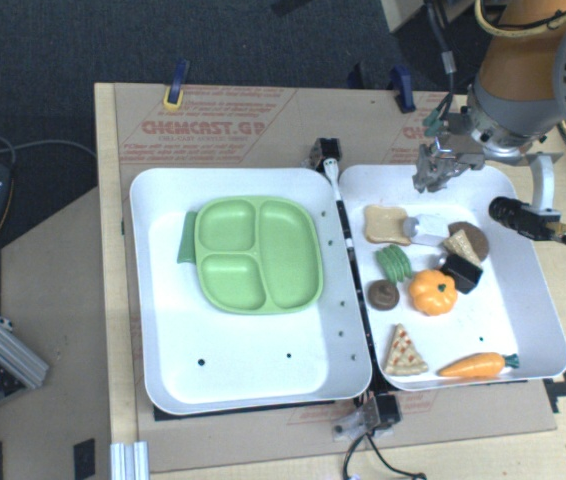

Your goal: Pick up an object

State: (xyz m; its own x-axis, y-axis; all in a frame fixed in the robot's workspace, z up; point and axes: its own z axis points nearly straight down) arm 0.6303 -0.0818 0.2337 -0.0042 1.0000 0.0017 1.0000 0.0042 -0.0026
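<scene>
**Operator:** Where is the gripper sitting, and what are its fingers doing?

**Technician:** You are looking at the gripper (431, 178) hanging over the far edge of the right bin (533, 298), near that bin's back left corner. The arm (533, 48) is reaching in from the right, orange band uppermost. At this slant and size the fingertips are reading as one dark cluster, so you cannot tell whether they are spread or pressed together. Nothing is showing between them.

**Operator:** Where are the objects lying?

**Technician:** You are seeing all the small objects lying in the right bin. A slice of bread (387, 224) is lying nearest the gripper, just below it. A green ridged piece (396, 262) is sitting below the bread, with a small brown round piece (383, 293) beneath that. An orange pumpkin (433, 292) is resting mid-bin, touching a black block (462, 271). A brown, tan-sided piece (466, 239) is sitting just above the block. A pizza wedge (404, 352) and a carrot (475, 366) are lying along the near edge.

**Operator:** And the left bin?

**Technician:** You are seeing the left bin (163, 348) carrying a green divided plate (259, 253), upright and flat, with three compartments.
</scene>
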